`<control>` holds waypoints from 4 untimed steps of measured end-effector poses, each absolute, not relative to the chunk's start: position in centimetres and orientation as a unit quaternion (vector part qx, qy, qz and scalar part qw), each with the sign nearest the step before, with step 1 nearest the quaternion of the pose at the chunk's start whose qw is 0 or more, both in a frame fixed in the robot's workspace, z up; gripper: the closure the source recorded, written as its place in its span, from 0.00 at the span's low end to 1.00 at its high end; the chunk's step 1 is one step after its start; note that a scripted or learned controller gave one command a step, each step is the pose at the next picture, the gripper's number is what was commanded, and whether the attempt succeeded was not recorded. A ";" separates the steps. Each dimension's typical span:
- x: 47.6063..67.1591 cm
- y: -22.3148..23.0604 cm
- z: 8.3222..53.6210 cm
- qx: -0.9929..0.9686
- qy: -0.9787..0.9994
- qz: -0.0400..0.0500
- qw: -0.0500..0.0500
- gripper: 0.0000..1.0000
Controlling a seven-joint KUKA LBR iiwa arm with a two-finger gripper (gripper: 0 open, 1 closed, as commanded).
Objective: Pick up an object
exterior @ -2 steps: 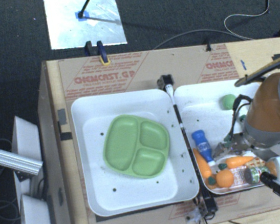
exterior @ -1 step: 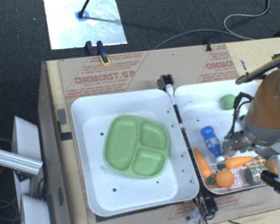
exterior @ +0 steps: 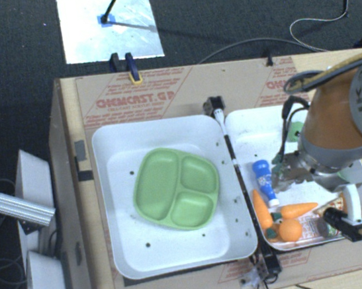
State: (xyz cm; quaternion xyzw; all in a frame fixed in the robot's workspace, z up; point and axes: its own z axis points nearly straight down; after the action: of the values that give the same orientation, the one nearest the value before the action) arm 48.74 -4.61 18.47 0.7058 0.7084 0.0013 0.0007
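Seen from above at a slant: two shallow white bins side by side on a bench [exterior: 159, 87] covered with printed brown board. In the left bin [exterior: 112, 150], a green sectioned plate [exterior: 176, 188], lying flat near the middle. In the right bin [exterior: 252, 127], a cluster of small things toward the near edge: a blue and white tube [exterior: 263, 177] just beside the wall between the bins, an orange carrot [exterior: 261, 208] below the tube along the same wall, a second carrot [exterior: 298, 210] lying crosswise right of it, a round orange fruit [exterior: 288, 230] touching both at the near rim. Reaching in from the right over the right bin, the grey arm [exterior: 339, 128] with its orange band, the wrist low above the tube and carrots. Gripper [exterior: 289, 175] just right of the tube; state of the jaws impossible to tell, hidden under the wrist. Nothing visibly held. Beyond the bench, a shiny sheet [exterior: 108, 24] on dark floor.
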 end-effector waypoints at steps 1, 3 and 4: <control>52.2 -11.7 20.3 0.706 0.708 0.001 0.001 1.00; 54.8 -15.4 8.4 0.706 0.708 0.000 0.001 0.00; 62.7 -15.1 8.5 0.705 0.709 0.001 0.001 0.00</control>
State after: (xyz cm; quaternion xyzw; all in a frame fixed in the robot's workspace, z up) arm 62.72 -15.06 8.48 0.7054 0.7088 0.0007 0.0012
